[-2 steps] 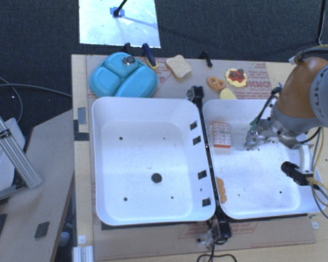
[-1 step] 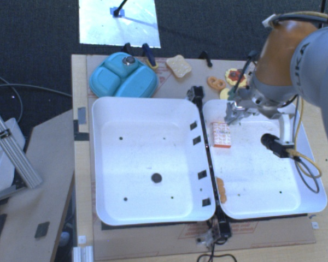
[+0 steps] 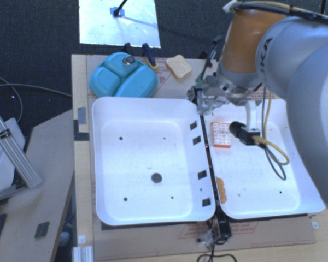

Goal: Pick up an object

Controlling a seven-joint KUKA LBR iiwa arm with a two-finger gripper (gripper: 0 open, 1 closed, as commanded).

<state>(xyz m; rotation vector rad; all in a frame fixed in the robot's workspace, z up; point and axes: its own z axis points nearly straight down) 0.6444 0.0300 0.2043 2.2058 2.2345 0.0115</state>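
The arm takes up most of the upper right: a broad, smooth grey shell with a rounded orange band above the wrist, yellow and black cables looping down from it over the right bin. Below it lies the desk, a flat pale wooden board with a printed cardboard sheet showing at its edges. Two shallow white plastic bins with rounded corners and glossy walls sit on it, touching along their inner rims. The left bin has a few dark dots on its floor and one small, flat, dark round disc near the middle. The right bin holds a small rectangular packet, white with a reddish printed pattern, lying flat near the bin's upper left corner, and a small orange-brown lumpy piece against the bin's left wall further down. Behind the left bin a turquoise, smooth plastic container with rounded lobes and a grey knob on top rests on the desk, and just to its right is a pale yellow sponge-like block with soft corners. The pincer, a cluster of grey metal and black parts, hangs over the seam between the bins, just beside the packet's upper left; I cannot tell whether it is spread or pressed together, and nothing is visibly pinched in it.
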